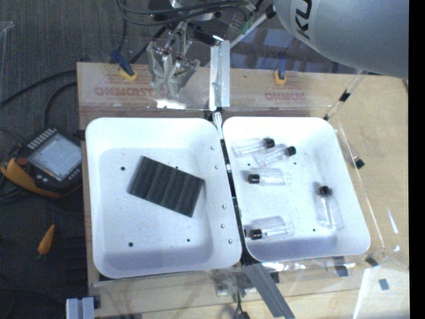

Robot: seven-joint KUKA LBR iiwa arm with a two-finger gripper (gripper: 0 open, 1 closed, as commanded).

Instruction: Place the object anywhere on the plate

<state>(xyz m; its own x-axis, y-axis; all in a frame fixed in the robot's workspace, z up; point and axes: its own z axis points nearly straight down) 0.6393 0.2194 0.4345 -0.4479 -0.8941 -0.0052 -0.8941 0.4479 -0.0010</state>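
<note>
Vials [269, 177], five of them, clear with black caps, lie scattered flat in your right bin [345, 244], none touching. The upper pair sit close together, slanting up to the right, caps at the right ends. The middle one and the one near the front lie crosswise, caps to the left. The fifth, near the right wall, runs front to back, cap at the far end. Your plate [165, 185], dark and ribbed, lies tilted in the left bin [99, 258], across the divider. Your gripper [170, 68] hangs beyond the bins' far edge, over the board; its shiny fingers blur together, so spread or pressed together, you can't tell.
</note>
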